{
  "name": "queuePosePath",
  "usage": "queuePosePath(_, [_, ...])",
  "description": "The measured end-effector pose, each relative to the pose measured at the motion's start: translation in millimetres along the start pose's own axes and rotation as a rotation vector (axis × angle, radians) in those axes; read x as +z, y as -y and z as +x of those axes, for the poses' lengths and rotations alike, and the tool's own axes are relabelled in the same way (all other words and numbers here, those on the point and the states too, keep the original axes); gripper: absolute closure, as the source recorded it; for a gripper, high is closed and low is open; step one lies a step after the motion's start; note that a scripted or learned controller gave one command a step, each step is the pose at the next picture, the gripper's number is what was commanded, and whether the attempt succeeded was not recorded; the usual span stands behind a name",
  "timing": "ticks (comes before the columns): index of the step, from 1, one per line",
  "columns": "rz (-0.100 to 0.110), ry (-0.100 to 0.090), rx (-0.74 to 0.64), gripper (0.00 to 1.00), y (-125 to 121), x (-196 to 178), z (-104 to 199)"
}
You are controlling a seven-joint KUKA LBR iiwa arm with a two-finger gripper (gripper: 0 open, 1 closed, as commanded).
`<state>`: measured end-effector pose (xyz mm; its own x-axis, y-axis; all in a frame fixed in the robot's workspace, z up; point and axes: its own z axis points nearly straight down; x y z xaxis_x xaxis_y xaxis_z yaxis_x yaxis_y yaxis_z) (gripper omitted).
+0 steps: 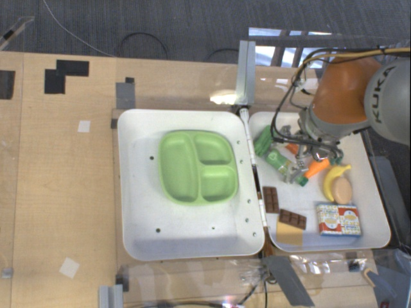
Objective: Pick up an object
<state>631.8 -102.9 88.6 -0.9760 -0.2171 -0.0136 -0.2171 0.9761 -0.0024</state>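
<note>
Chocolate bar [292, 220] sits at right bin's [379, 226] front edge. Claw [302, 171] low over green packet [275, 159] and carrot [314, 169]; can't tell its grip state.

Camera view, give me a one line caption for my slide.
KUKA arm's gripper lowered among toy food in the right bin, near an orange carrot and banana; green divided plate in the left bin.

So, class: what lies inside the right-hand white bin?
Right bin: banana, carrot, chocolate bars, small box, green packet. The arm covers whatever lies beneath it.
</note>
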Motion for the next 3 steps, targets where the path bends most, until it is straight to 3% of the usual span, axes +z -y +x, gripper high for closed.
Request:
queuePosePath(1, [-0.002,-0.053,0.090,0.00,-6,0,-32])
queuePosePath(2, [0.002,-0.001,-0.132,0.00,-1,-3,51])
queuePosePath(3, [0.002,0.000,-0.192,0.00,29,-1,20])
